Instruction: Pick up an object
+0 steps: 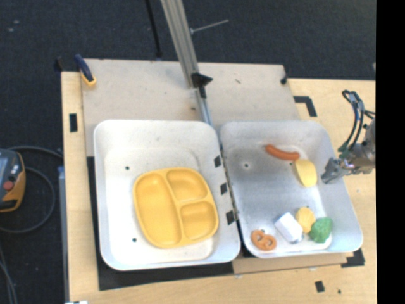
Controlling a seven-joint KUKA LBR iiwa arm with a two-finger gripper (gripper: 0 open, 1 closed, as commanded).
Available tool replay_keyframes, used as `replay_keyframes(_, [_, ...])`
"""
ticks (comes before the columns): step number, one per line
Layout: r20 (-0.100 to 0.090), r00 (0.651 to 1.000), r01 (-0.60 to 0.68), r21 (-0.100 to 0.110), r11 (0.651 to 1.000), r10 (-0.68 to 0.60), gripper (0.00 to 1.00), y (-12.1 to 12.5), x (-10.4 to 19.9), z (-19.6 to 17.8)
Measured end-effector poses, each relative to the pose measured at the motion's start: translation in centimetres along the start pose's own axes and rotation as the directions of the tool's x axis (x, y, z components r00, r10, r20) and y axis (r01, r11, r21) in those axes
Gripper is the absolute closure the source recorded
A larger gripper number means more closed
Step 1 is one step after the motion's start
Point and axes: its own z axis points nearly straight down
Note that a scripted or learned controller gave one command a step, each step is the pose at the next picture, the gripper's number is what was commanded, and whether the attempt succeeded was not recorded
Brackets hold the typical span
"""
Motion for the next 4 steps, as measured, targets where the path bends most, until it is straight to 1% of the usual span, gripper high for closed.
replay_keyframes(1, [-0.002, 1.0, 0.0, 0.006, 1.0, 0.0, 1.0, 0.1, -0.1, 0.3])
replay_keyframes(2, [-0.004, 1.0, 0.003, 0.008, 1.0, -0.003, 1.0, 2.3, 4.8, 1.2])
replay_keyframes(3, [-0.005, 1.0, 0.004, 0.006, 1.0, -0.004, 1.0, 5.2, 9.7, 0.5])
replay_keyframes(4, [-0.005, 1.0, 0.003, 0.007, 1.0, -0.003, 1.0, 6.9, 13.9, 0.9])
